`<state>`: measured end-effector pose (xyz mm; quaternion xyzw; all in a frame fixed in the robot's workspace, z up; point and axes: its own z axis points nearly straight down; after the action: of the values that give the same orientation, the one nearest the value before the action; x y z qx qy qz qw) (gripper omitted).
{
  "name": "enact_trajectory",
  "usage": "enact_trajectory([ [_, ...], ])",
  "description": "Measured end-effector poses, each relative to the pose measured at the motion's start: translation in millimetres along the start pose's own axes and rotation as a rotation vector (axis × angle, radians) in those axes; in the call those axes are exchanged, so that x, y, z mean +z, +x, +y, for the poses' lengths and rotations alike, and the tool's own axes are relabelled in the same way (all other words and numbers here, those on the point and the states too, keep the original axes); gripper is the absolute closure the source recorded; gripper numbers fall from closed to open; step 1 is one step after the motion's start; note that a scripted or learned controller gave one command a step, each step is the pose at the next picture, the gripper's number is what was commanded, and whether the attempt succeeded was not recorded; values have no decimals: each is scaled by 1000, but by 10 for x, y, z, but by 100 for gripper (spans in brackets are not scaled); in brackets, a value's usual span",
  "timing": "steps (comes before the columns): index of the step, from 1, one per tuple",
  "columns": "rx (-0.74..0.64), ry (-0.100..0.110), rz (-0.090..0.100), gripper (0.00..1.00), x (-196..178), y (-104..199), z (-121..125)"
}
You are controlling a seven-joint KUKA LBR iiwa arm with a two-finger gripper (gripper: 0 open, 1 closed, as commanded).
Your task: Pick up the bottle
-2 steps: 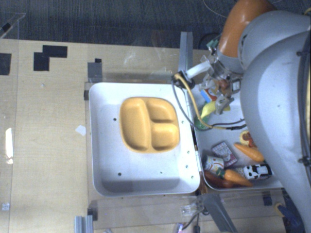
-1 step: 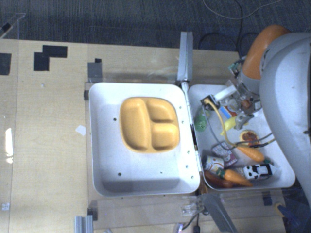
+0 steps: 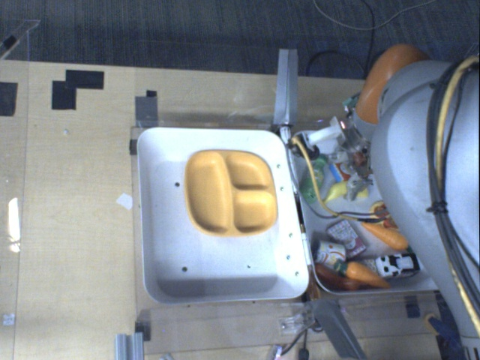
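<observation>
A slanted overhead view of a tan tabletop [image 3: 75,223] carrying two shallow white bins side by side. The left bin [image 3: 161,223] holds a yellow divided tray [image 3: 229,192] near its centre. The right bin [image 3: 304,223] is crowded with small items and largely covered by the grey arm [image 3: 420,178], which enters from 3 o'clock with its orange band [image 3: 375,81] at about 1 o'clock.

The end effector [image 3: 352,156] sits low over the upper part of the right bin, among the clutter. Whether it is open or closed, and whether anything is in it, cannot be told at this size.

The likeliest bottle [image 3: 331,186] is a pale yellow-green shape just below the end effector, at its 7 o'clock; the identification is uncertain. An orange carrot [image 3: 367,274] and a black-and-white toy [image 3: 396,263] lie toward the bin's 5 o'clock corner.

To grasp well, I judge the end effector should centre over the bottle's narrow width, straddle it squarely, and avoid the yellow cable [image 3: 309,186] nearby.
</observation>
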<state>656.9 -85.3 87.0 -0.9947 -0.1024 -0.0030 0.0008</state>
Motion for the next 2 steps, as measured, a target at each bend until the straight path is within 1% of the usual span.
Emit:
enact_trajectory([
  [1,0,1,-3,100,-976,116,-813],
  [2,2,1,-4,100,-1190,178,-1206],
])
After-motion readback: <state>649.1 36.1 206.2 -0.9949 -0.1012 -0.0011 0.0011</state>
